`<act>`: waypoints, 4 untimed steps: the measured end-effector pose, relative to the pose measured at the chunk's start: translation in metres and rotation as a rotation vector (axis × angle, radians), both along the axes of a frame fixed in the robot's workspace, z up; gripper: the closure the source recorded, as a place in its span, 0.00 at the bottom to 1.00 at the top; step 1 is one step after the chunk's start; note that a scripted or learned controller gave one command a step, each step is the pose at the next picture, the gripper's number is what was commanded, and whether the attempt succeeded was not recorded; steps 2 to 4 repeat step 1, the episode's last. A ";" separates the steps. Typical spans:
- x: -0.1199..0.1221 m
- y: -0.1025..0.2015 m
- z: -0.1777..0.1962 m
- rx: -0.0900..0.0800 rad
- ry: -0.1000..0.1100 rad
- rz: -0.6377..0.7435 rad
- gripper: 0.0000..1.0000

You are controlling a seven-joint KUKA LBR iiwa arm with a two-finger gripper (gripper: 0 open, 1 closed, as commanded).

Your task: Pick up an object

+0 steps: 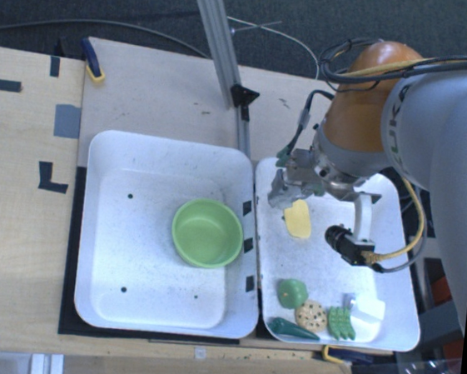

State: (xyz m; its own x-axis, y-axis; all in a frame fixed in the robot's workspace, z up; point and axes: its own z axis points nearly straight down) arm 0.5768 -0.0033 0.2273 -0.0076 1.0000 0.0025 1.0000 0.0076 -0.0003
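Currently: gripper (286, 190) sits low at the upper-left corner of the right bin (403, 243), just above a yellow object (298, 220).

Can't tell if anything is grasped or how wide the tool is set; the arm hides it. Near the right bin's front edge: green round piece (292, 293), speckled cookie-like piece (312, 315), green spiky toy (340, 322), dark teal item (293, 328). Green bowl (206, 233) sits in the left bin (126, 170).

No readable text, labels, brands or numbers anywhere; dark marking on arm (442, 122) housing illegible.
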 end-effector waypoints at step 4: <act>0.006 0.054 -0.011 -0.001 0.002 -0.001 1.00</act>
